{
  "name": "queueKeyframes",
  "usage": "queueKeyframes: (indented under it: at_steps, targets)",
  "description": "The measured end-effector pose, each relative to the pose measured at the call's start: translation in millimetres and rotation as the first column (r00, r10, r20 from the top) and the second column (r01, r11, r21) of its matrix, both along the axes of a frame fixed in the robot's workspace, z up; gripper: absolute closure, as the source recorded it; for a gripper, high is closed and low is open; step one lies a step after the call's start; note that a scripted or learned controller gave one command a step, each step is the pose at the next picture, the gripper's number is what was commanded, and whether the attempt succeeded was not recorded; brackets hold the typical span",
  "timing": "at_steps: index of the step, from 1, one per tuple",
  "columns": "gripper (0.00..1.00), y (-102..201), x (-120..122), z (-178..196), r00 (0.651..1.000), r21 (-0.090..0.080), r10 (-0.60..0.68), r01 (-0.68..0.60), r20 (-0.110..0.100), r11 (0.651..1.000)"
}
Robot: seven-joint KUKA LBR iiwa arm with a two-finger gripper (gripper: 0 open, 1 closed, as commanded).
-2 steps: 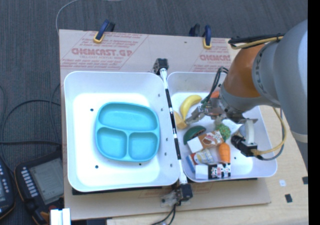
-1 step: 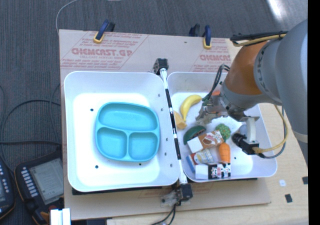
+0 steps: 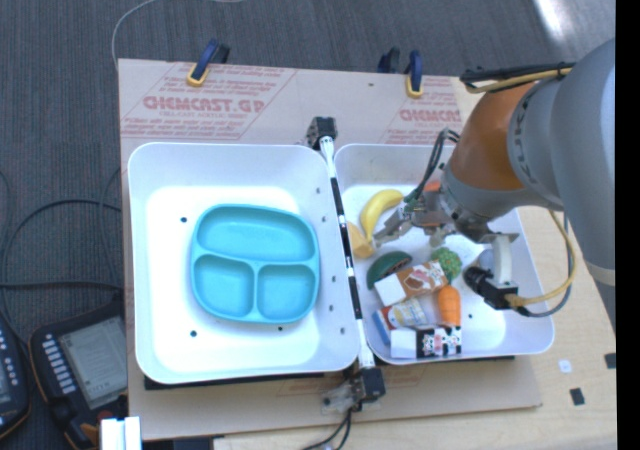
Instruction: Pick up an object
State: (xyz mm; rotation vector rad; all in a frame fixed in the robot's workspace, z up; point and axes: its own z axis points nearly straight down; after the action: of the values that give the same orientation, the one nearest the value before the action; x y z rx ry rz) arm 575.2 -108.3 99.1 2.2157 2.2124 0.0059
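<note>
Yellow banana (image 3: 381, 209) lies in the upper left of the right bin (image 3: 535, 338), its long axis slanting from upper right to lower left. Gripper (image 3: 412, 221) hangs low just right of it, at centre right of the frame; whether the jaws are parted cannot be told, and nothing shows between them. Broccoli (image 3: 447, 262) and carrot (image 3: 449, 304) lie below, toward lower right. Blue tray (image 3: 257, 262) sits in the left bin (image 3: 160, 348)

Bench board (image 3: 250, 103) carries two white bins side by side: left bin (image 3: 145, 238), right bin (image 3: 530, 333), clamps (image 3: 207, 58) at the far edge.
</note>
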Motion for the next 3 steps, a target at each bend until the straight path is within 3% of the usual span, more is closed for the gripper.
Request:
queueKeyframes:
  at_steps: [1,2,3]
  targets:
    - [1.0,0.1,0.0,9.5,1.0,0.0,0.0,0.0,-0.001,1.0]
    - [0.0,0.1,-0.1,9.4,1.0,0.0,0.0,0.0,-0.001,1.0]
    - [1.0,0.2,0.0,19.0,1.0,0.0,0.0,0.0,-0.001,1.0]
